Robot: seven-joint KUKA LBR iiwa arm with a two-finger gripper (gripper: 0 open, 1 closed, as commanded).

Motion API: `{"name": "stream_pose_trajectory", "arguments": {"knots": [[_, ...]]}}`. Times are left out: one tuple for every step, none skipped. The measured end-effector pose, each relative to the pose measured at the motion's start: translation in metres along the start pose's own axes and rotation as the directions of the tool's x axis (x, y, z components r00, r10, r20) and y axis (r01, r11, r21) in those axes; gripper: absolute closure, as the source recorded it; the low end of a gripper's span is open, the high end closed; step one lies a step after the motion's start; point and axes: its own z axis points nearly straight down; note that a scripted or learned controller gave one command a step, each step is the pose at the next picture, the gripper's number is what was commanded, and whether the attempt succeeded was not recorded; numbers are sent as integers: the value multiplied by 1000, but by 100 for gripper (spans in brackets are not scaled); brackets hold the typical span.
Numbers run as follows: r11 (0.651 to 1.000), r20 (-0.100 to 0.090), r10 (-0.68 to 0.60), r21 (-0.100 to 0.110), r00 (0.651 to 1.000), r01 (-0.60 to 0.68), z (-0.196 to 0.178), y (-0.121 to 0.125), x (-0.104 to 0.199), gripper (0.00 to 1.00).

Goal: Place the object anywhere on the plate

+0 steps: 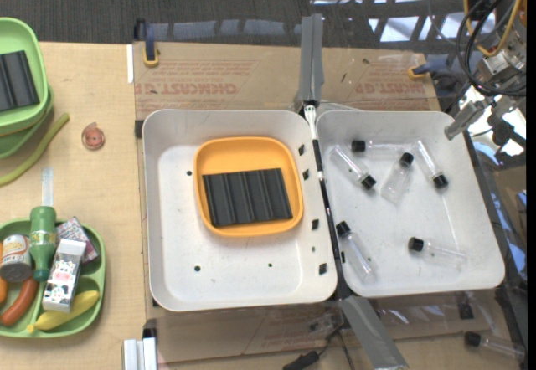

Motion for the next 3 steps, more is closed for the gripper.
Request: {"name": "stream_pose_trajectory", "arguments": {"knots": [[966, -1, -259, 1, 966, 259, -48, -4, -12, 0], [841, -1, -540, -1, 841, 540, -59, -4, -14, 0], [630, -1, -776, -1, 630, 776, -17, -2, -6, 0]]}}
